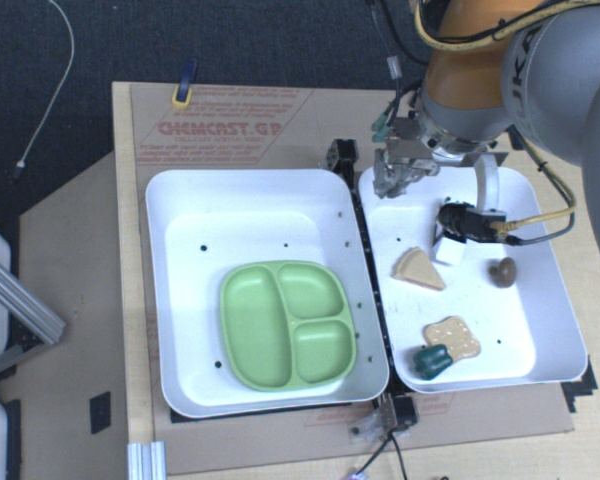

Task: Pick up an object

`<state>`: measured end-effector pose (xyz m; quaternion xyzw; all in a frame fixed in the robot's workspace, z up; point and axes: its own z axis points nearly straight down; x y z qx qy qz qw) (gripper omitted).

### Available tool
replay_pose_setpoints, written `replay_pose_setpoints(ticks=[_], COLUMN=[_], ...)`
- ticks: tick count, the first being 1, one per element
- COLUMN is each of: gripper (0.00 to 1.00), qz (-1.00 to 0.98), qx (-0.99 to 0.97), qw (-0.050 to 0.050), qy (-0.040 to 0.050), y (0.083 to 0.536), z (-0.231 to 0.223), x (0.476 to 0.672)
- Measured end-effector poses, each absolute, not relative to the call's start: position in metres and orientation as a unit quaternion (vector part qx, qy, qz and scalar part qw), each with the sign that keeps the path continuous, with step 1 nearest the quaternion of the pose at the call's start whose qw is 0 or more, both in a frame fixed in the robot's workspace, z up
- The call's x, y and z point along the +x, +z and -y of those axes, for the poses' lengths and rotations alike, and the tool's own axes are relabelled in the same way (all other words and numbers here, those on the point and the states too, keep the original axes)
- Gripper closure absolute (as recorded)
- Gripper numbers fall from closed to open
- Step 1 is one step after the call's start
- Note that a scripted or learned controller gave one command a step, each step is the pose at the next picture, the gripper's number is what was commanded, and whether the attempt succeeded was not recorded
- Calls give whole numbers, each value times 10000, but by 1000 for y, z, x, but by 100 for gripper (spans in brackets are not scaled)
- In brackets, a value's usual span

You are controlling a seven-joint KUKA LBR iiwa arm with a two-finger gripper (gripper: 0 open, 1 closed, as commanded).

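The end effector [395, 180] hangs over the right bin's [550, 308] far corner; whether it grips anything, I cannot tell.

The grey arm [565, 58] reaches in from the right, orange band above the wrist, end effector [392, 180] pointing downward.

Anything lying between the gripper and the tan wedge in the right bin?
No. In the camera view, the gripper hangs over the right bin's far end, and the stretch down to the tan wedge is bare white floor.
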<state>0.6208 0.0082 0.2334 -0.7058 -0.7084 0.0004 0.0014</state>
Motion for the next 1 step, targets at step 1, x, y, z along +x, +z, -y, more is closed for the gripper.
replay_pose_setpoints(ticks=[1], gripper=[100], qz=[7089], qx=[-7053], qw=[19], qy=[5], y=[221], z=[-62], x=[615])
